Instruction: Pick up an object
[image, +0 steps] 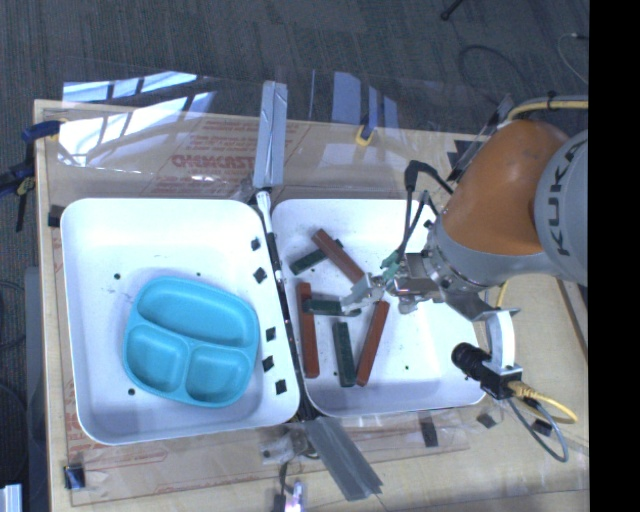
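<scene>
Several brown and dark green bars lie in the right bin (440, 385). A brown bar (337, 255) lies at a slant near the back, with a short green bar (308, 261) to its left. A long brown bar (308, 330) runs along the bin's left wall. Another brown bar (372, 343) and a green bar (344, 352) lie near the middle, and a small green bar (322, 305) sits above them. My gripper (372, 285) reaches in from the right, low over the middle of the pile, just above the top end of the brown bar.
The left bin (90, 260) holds a blue three-compartment tray (190, 340). The arm's orange and grey body (505, 205) covers the right bin's right side. A black cable plug (480, 368) hangs off the wrist near the bin's front right corner.
</scene>
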